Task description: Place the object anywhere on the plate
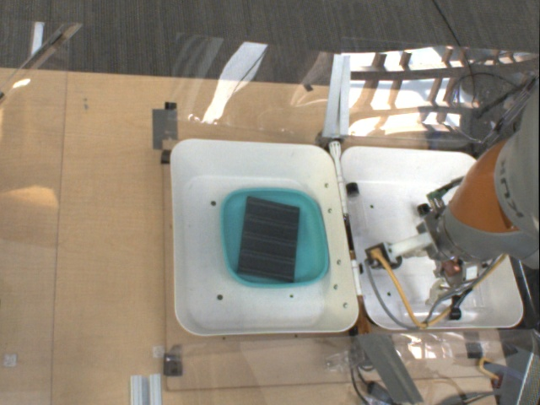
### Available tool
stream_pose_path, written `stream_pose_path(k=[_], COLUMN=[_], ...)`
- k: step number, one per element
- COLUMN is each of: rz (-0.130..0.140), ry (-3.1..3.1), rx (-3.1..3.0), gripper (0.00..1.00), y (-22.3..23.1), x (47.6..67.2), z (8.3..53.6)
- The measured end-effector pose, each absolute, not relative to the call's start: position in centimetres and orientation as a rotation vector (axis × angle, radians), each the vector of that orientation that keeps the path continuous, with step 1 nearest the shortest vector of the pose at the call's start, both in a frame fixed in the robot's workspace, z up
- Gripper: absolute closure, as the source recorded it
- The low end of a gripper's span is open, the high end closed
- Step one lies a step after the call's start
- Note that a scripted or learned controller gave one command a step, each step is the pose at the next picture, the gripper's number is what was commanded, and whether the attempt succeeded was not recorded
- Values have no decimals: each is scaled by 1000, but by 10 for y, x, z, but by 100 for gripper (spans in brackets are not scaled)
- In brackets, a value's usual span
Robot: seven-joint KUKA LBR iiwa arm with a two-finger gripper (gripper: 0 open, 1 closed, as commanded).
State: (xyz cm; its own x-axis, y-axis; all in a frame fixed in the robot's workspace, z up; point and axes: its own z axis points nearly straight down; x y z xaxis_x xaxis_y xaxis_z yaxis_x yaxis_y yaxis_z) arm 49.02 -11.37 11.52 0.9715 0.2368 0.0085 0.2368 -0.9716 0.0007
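My bench (93,251) was a pale wooden top, bare across its left half apart from some glare off a clear sheet. Two shallow white bins sat directly on it, side by side and touching along their inner edges. The left bin (196,310) was nearly square with rounded corners; the right bin (371,169) lay partly under my own arm. A small dark bracket (164,129) stood on the wood just beside the left bin's far corner, and another (172,362) near its front corner. Something pale and ribbed (145,389) lay at the bench's front edge, possibly a rail; I could not tell.
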Motion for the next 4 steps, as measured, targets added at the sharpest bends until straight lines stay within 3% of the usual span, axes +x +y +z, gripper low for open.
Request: stream_pose_path(k=[1,2,3,4], rz=[-8,-5,-8,-3], ry=[-612,-542,-602,-505], rx=[-3083,-3093,-3085,-3099], gripper=[0,0,0,0], y=[-165,-65,-126,-37], x=[489,488,505,488], z=[182,184,196,184])
